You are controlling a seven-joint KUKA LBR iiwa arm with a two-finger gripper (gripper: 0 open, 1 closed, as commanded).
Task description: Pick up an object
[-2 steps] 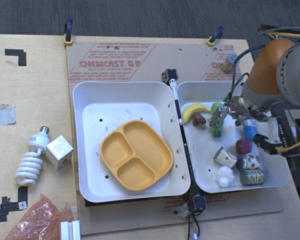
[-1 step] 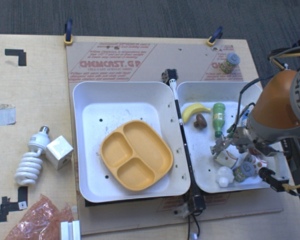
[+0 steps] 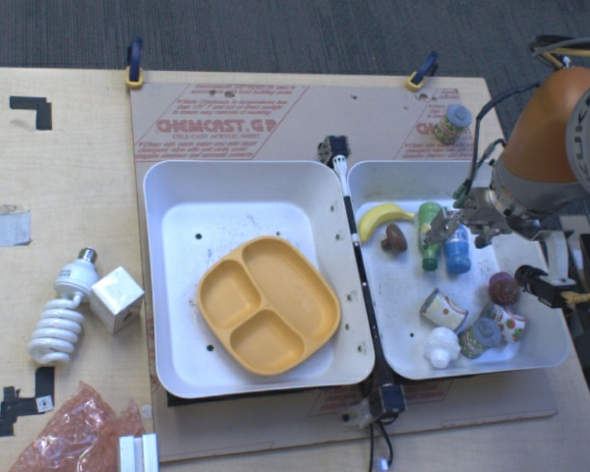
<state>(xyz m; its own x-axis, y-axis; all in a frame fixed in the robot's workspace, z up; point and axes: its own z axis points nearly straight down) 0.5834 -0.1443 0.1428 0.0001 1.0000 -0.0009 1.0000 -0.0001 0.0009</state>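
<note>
A grey two-finger gripper (image 3: 442, 226) is seen low over the right-hand shallow white plastic bin (image 3: 398, 354), its metal tips just beside the slim green plastic bottle (image 3: 430, 234) and the small blue plastic bottle (image 3: 457, 252) — the reach-and-descend stage of a pick, it is judged, with nothing yet lifted. Whether the fingers are open or closed cannot be told from this slanted view, and no object is seen between them.

The candidates for picking all lie in that right bin: a curved yellow banana (image 3: 383, 218) with a brown rounded lump (image 3: 394, 238) touching it, a dark red ball (image 3: 503, 288), a small patterned cup on its side (image 3: 442, 310) and a white rounded figure (image 3: 440, 346). A clean closure on one smooth, cylindrical bottle would be called for next — the two stand touching, so a slip is judged likely.

In the left-hand white bin (image 3: 177, 214) a glossy yellow-orange three-compartment plate (image 3: 267, 306) is shown. On the table (image 3: 59, 165), well apart, a white spiral light bulb (image 3: 61, 308) is seen.
</note>
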